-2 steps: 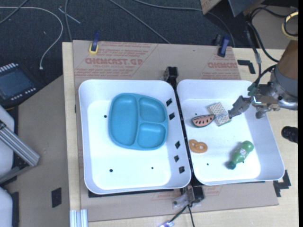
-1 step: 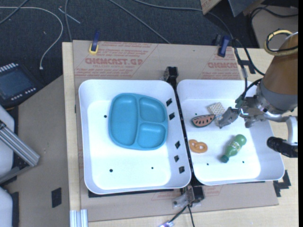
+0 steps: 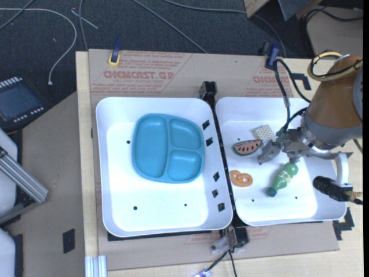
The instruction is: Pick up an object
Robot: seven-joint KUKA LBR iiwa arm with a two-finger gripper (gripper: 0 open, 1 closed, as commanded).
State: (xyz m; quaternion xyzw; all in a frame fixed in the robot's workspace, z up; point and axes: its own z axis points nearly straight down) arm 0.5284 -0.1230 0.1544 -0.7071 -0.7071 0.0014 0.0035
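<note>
In the right bin (image 3: 300, 209) lie a watermelon-slice toy (image 3: 247, 148), a speckled square cracker (image 3: 264, 133), an orange pretzel (image 3: 241, 179) and a green bottle (image 3: 282, 178) on its side. My gripper (image 3: 269, 152) hangs low over this bin, just right of the watermelon slice, below the cracker and up-left of the green bottle. I see nothing held in it. The grey arm with its orange band (image 3: 337, 97) reaches in from the right.
The left bin (image 3: 115, 172) holds a blue divided plate (image 3: 168, 148). A black divider (image 3: 218, 154) runs between the bins. Cables (image 3: 283, 91) trail along the arm, and a black fitting (image 3: 330, 187) sits at the right bin's right side.
</note>
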